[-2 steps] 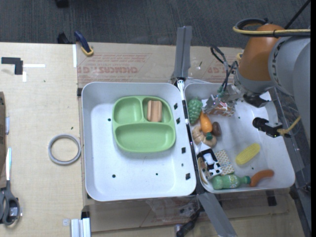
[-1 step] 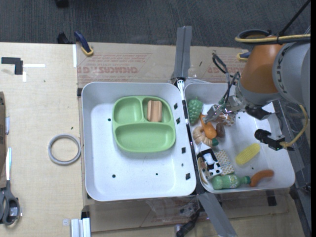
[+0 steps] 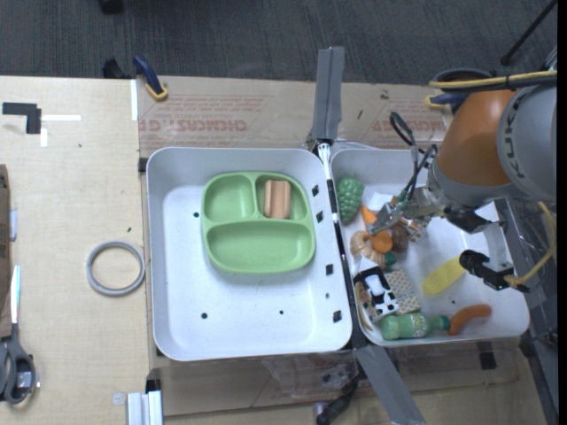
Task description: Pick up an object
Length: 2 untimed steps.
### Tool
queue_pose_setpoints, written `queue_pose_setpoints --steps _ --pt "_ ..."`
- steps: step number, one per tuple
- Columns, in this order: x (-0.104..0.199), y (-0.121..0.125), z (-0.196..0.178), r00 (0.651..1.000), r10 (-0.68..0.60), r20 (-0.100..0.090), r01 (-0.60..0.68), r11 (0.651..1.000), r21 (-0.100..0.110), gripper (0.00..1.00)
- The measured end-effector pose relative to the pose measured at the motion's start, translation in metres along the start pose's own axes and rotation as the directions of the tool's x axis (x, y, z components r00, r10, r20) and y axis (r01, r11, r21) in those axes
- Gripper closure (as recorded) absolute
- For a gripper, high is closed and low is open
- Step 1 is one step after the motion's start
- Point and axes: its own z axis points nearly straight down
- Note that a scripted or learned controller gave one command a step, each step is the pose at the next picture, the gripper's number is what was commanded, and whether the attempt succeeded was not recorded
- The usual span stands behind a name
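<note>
Gripper (image 3: 396, 221) low over orange toy (image 3: 381, 241) in right bin (image 3: 509, 312), center-right of frame; fingers' spread impossible to tell.

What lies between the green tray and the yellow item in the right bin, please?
In the camera view, between the green tray and the yellow item run the bins' adjoining walls, then a heap of small toys under the gripper.

Left bin (image 3: 168, 264): on the worktop (image 3: 71, 193), holding a divided tray (image 3: 257, 237) toward its rear.
Tray: a small block (image 3: 277, 198) lies in its rear-right compartment.
Right bin (image 3: 505, 317): touching the left bin's right wall, crowded with small items.
Pincer (image 3: 400, 212): right of the tray, low over the right bin's pile.
Tape ring (image 3: 115, 266): left of the left bin, on the worktop.
Scissors (image 3: 18, 361): farther left, toward the front.
</note>
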Motion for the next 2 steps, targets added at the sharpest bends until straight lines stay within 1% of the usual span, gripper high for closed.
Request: queue_pose_setpoints --steps 1,2 --pt "-0.003 0.0 -0.011 1.0 0.006 0.003 -0.006 1.0 0.0 1.0" --pt "-0.021 0.042 0.002 1.0 -0.017 -0.01 0.017 0.999 0.028 1.0"
